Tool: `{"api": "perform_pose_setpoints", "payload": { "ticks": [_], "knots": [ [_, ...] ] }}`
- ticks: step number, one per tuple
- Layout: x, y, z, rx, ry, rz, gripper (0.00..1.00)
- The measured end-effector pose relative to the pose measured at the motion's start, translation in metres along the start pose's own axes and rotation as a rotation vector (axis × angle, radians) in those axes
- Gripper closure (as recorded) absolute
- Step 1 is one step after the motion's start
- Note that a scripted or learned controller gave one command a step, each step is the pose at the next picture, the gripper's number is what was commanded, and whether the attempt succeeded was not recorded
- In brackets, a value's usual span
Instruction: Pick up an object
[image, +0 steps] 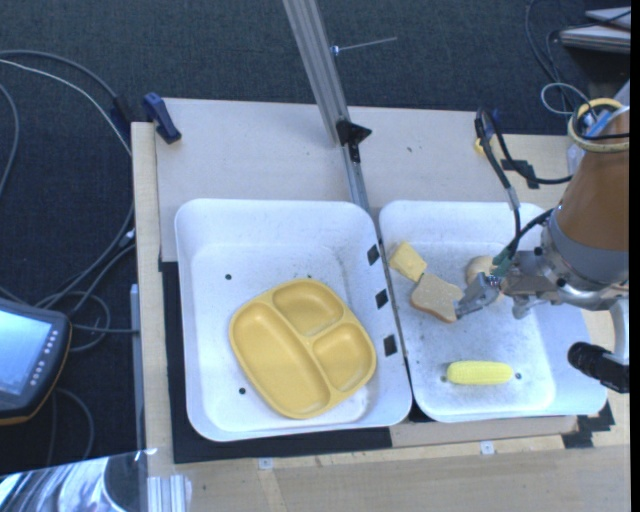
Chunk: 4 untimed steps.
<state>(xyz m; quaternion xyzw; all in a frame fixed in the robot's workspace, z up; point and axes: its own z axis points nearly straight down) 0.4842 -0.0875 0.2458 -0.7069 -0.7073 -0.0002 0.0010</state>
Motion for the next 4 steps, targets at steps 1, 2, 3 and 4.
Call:
{"api": "perform_pose_setpoints", "payload": {
  "ticks": [1, 2, 3, 4],
  "knots": [
    [0.000, 0.000, 0.000, -0.001, -0.001, 0.000, 0.00],
    [-0.008, -0.001, 0.047, 0.006, 0.000, 0.002, 0.00],
    [-0.006, 0.001, 0.090, 0.006, 0.001, 0.001, 0.00],
    [-0.001, -0.004, 0.152, 0.008, 0.002, 0.000, 0.00]
  ]
}}
